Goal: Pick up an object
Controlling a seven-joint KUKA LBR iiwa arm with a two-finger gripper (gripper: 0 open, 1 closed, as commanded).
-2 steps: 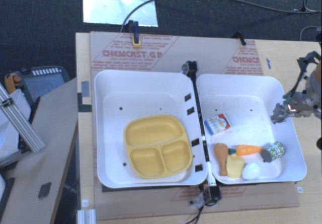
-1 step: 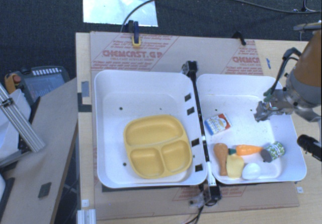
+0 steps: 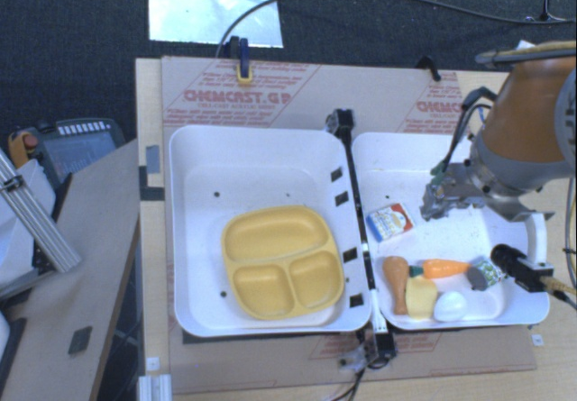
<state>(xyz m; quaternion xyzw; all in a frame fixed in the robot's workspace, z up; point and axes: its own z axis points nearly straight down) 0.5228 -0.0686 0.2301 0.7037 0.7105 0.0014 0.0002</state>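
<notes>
We see our hand (image 3: pixel 439 203) hanging over the right bin (image 3: pixel 397 151), near its middle; whether it is apart or together we cannot tell, and nothing shows clamped in it. The nearest thing to take is the small carton (image 3: pixel 390 222), lying flat on the bin floor just beside the hand, toward the divider. We judge it light and stiff but thin-walled, so a grip across its short sides should hold without crushing it. Along the bin's front edge sit a drumstick (image 3: pixel 396 275), a carrot (image 3: pixel 444 269), a yellow block (image 3: pixel 420 296) and a white egg (image 3: pixel 450 305), crowded and touching; the egg looks smooth and slippery. The left bin (image 3: pixel 203 160) holds a yellow tray (image 3: pixel 281 259).
</notes>
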